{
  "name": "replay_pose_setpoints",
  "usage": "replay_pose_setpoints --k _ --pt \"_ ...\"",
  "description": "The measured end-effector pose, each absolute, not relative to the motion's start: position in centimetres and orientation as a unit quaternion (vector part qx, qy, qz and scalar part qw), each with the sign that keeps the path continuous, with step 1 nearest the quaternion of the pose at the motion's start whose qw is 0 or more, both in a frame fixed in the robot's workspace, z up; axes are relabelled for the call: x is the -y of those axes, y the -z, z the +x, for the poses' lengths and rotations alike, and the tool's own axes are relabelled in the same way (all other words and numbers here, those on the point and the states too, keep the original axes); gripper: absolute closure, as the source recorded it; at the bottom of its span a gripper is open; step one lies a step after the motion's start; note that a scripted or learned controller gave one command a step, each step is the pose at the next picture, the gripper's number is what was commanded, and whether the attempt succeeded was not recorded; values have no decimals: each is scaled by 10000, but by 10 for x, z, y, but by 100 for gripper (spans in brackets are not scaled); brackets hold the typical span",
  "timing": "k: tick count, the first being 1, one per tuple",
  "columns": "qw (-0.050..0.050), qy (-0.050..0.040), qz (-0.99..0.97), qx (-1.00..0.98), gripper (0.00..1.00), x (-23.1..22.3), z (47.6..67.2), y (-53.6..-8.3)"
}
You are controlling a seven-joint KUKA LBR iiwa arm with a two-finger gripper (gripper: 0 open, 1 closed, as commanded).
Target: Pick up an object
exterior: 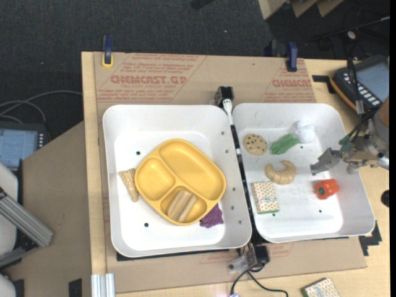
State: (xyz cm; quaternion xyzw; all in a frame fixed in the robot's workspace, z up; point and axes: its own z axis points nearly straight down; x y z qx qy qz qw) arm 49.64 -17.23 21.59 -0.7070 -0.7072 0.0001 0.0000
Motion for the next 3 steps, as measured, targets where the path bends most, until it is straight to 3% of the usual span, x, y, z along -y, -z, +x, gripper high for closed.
replay_pose_setpoints --k 1,2,3 --pt "5 15 -7058 7084 0 217 513 -95" --pt "-8 4 -7071 7071 100 220 512 -104" --pt "-62 14 -7053 7089 100 149 549 -88"
